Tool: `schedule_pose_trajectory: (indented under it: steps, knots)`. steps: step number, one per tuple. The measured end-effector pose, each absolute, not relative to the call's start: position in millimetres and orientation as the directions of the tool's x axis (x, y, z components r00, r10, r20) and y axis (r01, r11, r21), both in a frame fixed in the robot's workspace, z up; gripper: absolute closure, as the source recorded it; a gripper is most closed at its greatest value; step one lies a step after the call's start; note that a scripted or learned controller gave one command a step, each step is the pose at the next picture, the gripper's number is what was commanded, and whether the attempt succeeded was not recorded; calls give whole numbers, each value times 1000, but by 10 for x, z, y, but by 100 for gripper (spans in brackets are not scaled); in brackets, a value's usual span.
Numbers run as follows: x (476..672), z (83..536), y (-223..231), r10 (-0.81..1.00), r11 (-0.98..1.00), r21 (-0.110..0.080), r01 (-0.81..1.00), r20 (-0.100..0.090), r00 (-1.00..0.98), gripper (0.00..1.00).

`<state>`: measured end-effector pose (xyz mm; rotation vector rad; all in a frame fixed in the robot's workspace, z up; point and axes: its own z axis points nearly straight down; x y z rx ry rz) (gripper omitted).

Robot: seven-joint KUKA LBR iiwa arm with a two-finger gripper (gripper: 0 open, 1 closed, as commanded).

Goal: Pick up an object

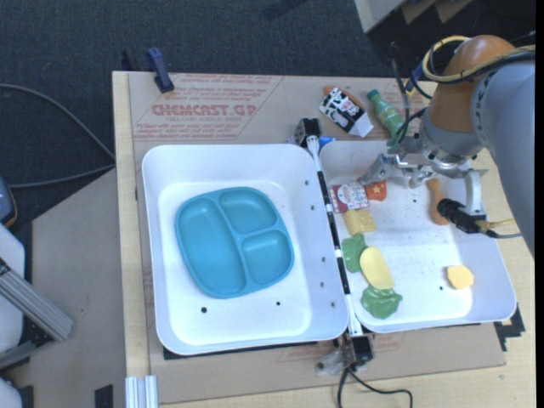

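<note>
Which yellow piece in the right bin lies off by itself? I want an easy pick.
The small yellow piece near the right bin's right side. The yellow oval and yellow block sit crowded among other items along the left wall.

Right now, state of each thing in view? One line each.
gripper: low over the right bin's far end, fingers unclear
blue tray: flat in left bin, right side up
left bin: holds the tray
right bin: holds scattered small items
yellow piece: lying loose in the right bin

The bench [212, 109] bears two white bins [170, 313] side by side.
</note>
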<state>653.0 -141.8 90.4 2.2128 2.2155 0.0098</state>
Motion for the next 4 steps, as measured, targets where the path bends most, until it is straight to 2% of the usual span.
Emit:
schedule_pose_trajectory:
  steps: [1,2,3,4]
  knots:
    - [5722,895,-1544,1000,0,11,1000,-2,0,0]
    - [5514,896,-1104,1000,-2,13,1000,-4,2,0]
    - [5164,901,-937,1000,-3,18,1000,-4,3,0]
    - [5182,1014,-922,1000,-1,22,1000,-2,1,100]
